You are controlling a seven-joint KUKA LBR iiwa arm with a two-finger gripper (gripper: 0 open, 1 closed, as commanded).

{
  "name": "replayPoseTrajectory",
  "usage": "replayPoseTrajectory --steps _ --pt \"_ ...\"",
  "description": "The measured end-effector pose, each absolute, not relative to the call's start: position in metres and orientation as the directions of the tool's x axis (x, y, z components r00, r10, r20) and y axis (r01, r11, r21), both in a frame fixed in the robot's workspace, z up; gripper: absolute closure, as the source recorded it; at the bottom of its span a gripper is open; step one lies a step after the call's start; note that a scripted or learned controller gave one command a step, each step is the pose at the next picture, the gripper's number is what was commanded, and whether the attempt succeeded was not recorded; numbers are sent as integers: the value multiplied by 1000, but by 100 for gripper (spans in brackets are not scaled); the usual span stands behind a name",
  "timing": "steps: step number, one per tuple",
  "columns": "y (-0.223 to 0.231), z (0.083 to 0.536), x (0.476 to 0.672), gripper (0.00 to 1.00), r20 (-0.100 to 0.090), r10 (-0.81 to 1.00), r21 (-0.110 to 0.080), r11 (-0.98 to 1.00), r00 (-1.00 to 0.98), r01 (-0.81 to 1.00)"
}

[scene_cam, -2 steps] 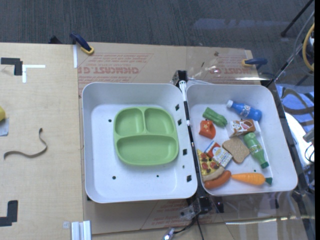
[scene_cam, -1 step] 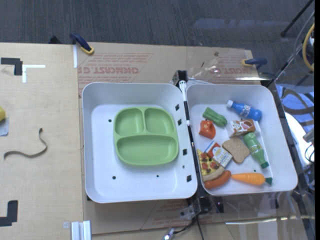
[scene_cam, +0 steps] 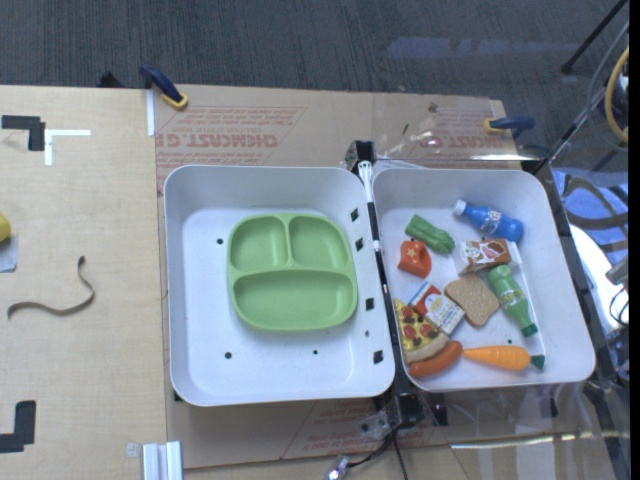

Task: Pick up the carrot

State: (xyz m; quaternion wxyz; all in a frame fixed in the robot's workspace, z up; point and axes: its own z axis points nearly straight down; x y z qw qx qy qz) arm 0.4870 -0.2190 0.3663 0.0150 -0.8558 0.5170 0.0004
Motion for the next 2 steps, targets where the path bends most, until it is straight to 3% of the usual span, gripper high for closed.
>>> replayPoseTrajectory --steps 1,2 --pt "-219 366 487 0 -16 -885 -25 -465 465 -885" --pt "-208 247 479 0 -4 -974 0 226 -226 -974"
